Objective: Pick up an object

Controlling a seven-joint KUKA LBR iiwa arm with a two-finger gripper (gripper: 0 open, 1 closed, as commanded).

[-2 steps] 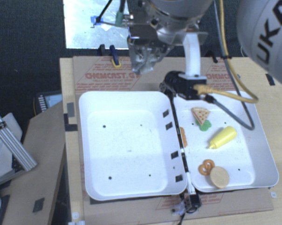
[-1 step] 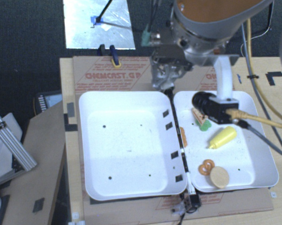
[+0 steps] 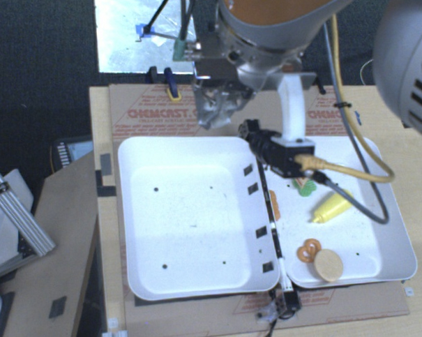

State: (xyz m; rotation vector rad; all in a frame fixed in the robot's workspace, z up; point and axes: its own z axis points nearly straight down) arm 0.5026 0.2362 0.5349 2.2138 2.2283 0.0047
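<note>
Presently we log the gripper [image 3: 219, 109], opening unreadable through blur, behind the left bin [image 3: 185, 221], well apart from the yellow toy [image 3: 330, 208] in the right bin [image 3: 382, 240], probably staging.

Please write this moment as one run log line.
gripper: by far rim of left bin | right bin: yellow piece, green piece, pretzel, tan disc

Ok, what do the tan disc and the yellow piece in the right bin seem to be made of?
Tan disc: probably unfinished wood or matte plastic; flat, even, dull face with no glare. Yellow piece: likely moulded plastic, possibly rubber; uniform bright colour, rounded edges. The view is too soft to settle either.
</note>
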